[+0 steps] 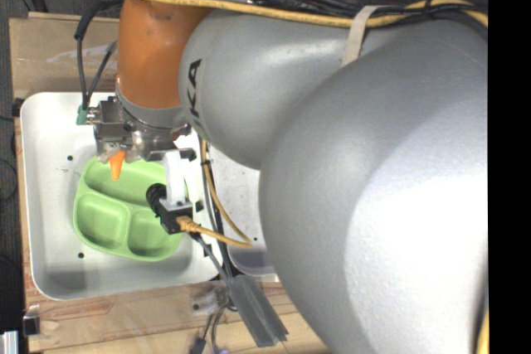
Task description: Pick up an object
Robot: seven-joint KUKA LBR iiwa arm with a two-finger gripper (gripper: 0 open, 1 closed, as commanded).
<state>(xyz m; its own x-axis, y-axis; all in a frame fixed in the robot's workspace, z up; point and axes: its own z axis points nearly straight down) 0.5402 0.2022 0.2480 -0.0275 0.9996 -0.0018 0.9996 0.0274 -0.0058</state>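
A green divided plate (124, 221) lies in the left white bin (50, 178), with three compartments showing. A small orange pointed object (116, 166) sits at the plate's upper left edge, right under my gripper (126, 152). The gripper hangs low over the plate's far rim, below the orange band of the wrist (153, 46). Its metal body hides where the orange object's top ends, and I cannot tell whether the object is held or resting on the plate.
The grey arm (348, 162) covers the right bin almost wholly; only a sliver of its rim (249, 265) shows. Cables (211, 215) loop down beside the plate's right edge. Wooden bench (50, 37) surrounds the bins.
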